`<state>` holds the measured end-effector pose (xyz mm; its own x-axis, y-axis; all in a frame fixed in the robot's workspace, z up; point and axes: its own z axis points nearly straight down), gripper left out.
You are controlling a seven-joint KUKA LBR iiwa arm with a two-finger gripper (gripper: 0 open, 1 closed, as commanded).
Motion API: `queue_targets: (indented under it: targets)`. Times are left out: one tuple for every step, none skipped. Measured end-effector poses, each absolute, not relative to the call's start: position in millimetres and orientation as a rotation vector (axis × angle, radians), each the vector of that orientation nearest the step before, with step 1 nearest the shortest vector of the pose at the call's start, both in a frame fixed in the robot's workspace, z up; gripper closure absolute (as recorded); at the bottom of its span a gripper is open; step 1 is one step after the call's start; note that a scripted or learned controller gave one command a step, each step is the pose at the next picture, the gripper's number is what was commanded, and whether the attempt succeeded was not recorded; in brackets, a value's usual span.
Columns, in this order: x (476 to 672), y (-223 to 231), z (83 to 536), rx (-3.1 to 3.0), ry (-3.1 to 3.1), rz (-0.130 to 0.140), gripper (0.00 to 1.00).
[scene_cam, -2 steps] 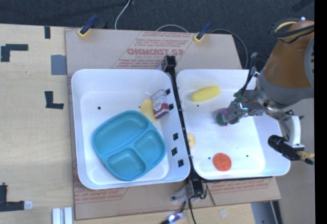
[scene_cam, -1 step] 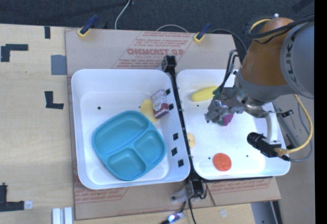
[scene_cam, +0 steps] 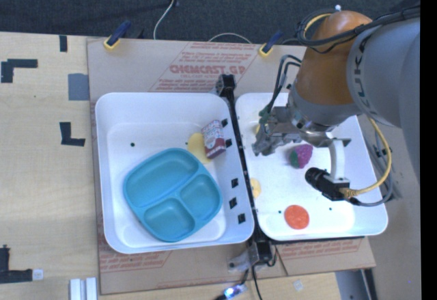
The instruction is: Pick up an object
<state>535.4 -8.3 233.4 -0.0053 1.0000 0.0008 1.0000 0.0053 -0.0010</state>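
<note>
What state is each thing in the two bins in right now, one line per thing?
Blue tray: flat in the left bin, compartments up.
Carton: lying tilted by the divider, left bin.
Purple berry: resting on the right bin floor beside the gripper.
Orange disc: lying flat, right bin, untouched.

Grey arm (scene_cam: 389, 66), orange band (scene_cam: 334, 59), yellow cable (scene_cam: 372, 186)
</note>
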Motion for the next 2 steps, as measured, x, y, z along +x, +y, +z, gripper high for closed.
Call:
queue_targets:
  targets:
    - [567.1,43.1,229.1,-2.212,-2.228,-0.001,1.00]
    - [586.4,94.9,237.1,-2.212,-2.228,-0.002,1.00]
